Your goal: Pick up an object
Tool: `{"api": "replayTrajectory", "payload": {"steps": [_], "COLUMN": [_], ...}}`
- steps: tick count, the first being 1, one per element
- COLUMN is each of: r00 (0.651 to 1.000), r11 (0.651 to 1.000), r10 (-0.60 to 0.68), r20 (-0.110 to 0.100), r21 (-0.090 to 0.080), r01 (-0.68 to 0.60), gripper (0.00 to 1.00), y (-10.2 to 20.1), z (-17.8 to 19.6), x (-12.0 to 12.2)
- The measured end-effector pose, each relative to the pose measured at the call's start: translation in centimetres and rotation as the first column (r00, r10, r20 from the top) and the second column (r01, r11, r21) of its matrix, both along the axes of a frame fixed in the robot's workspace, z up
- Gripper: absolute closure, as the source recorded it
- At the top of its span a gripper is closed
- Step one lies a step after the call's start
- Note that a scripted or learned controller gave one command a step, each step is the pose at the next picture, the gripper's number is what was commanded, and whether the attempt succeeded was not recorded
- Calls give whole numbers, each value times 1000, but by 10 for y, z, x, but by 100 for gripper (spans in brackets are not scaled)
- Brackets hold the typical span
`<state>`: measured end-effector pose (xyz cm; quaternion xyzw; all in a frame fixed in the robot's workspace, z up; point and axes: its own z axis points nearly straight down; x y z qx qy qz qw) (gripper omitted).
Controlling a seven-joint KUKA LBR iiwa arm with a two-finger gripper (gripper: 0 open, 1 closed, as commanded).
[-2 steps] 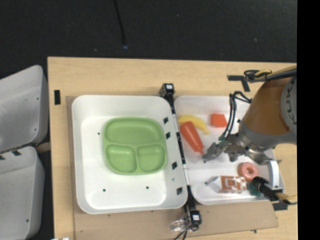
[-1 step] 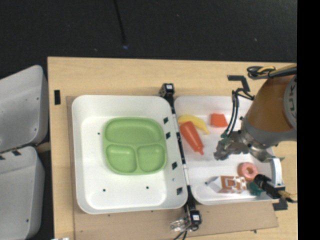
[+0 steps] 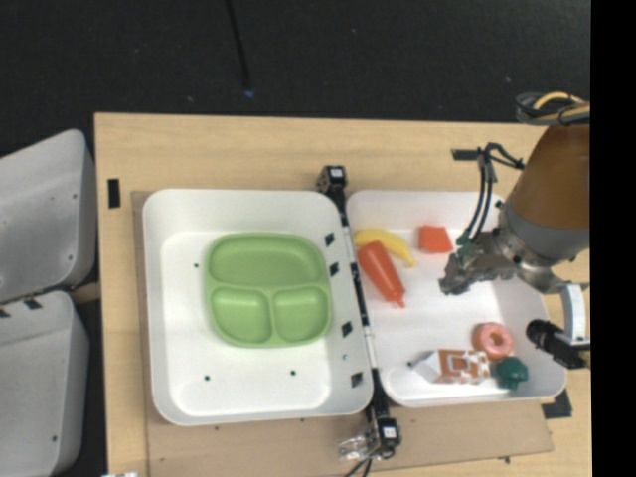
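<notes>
Risk first, taken from left to right. In the left shallow white plastic bin (image 3: pixel 174 386), a light green three-compartment plastic tray (image 3: pixel 266 288), well apart from the arm and out of play. In the right shallow white plastic bin (image 3: pixel 397 391), a curved yellow toy banana (image 3: pixel 390 242) touching the top of a long red-orange carrot-shaped toy (image 3: pixel 382 271); any grab there likely to catch both or nudge one aside. Just right of those, a small orange block (image 3: pixel 433 238), flat and low, liable to slip from a pinch. Along the front wall, a crumpled white-and-red printed packet (image 3: pixel 452 366), a pink ring-shaped doughnut toy (image 3: pixel 492 339) and a small dark green rounded toy (image 3: pixel 511 373), crowded together and close to the rim, so awkward for a clean descent.

Dark two-finger gripper (image 3: pixel 459 274) low over bare bin floor, between the orange block above and the pink ring below. Nothing visible in its grasp; spread of its tips too dark to make out. Nearest candidates: orange block just up and to the left, carrot-shaped toy further left. A closure right here probably on empty floor.
</notes>
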<state>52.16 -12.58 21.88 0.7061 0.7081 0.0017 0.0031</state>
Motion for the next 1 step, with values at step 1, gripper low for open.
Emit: {"api": "replayTrajectory", "payload": {"steps": [1], "r00": [1000], "r11": [1000], "r10": [1], "r20": [-2], "r21": [1], "r01": [-1], "gripper": [100], "y": [-1], "z": [35], "x": [1]}}
